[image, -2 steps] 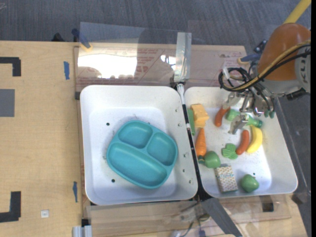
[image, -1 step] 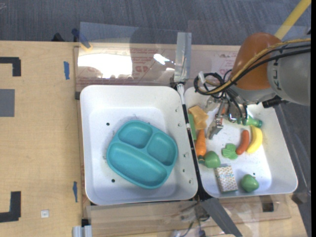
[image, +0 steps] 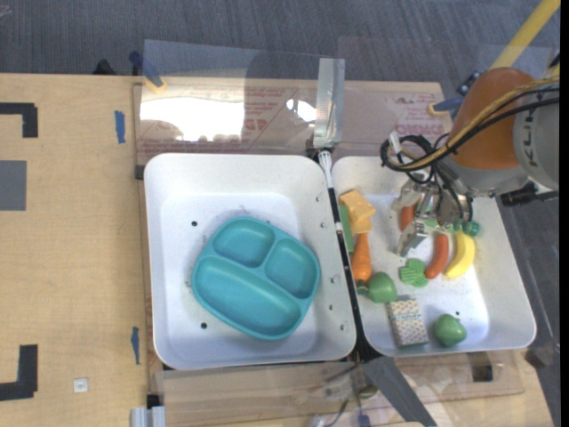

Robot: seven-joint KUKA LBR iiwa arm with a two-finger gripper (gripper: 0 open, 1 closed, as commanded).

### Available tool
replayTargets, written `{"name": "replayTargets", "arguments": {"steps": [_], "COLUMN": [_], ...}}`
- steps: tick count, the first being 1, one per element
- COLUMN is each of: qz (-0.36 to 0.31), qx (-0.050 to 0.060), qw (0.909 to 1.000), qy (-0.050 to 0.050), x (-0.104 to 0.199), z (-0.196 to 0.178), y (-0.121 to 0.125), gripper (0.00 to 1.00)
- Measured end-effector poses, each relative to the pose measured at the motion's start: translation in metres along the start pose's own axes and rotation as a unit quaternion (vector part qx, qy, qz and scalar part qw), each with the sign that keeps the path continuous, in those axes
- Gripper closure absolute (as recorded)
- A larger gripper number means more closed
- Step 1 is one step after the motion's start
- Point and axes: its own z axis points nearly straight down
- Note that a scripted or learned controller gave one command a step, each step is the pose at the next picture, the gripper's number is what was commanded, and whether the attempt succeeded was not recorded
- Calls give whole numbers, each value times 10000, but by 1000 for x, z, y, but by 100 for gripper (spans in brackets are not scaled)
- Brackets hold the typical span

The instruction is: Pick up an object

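1. The arm (image: 498, 123), grey with an orange band, reaches in from the upper right of the frame, black cables looping beside its wrist.
2. The tool (image: 418, 229) hangs over the upper middle of the right bin (image: 511, 314); whether it is open or closed I cannot tell.
3. Just below and right of the tool lie a red sausage-like piece (image: 437, 254) and a yellow banana (image: 461, 253), side by side.
4. A small green ridged piece (image: 412, 273) sits just left of the red one.
5. Along the right bin's left wall lie a yellow-orange block (image: 356, 210) and, below it, an orange carrot (image: 361, 257).
6. Lower down are a green round piece (image: 381, 287), a speckled box (image: 406, 320) and another green round piece (image: 449, 329).
7. The left bin (image: 169, 194) holds a teal divided plate (image: 256, 277).
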Motion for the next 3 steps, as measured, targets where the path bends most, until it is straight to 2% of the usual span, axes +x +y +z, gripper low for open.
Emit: {"name": "replayTargets", "arguments": {"steps": [1, 2, 3], "qz": [-20, -22, 450], "qx": [4, 5, -4], "qw": [10000, 10000, 9990], "qy": [-83, -70, -10], "x": [-4, -4, -14], "z": [-15, -14, 1], "y": [2, 2, 5], "gripper": [100, 0, 0]}}
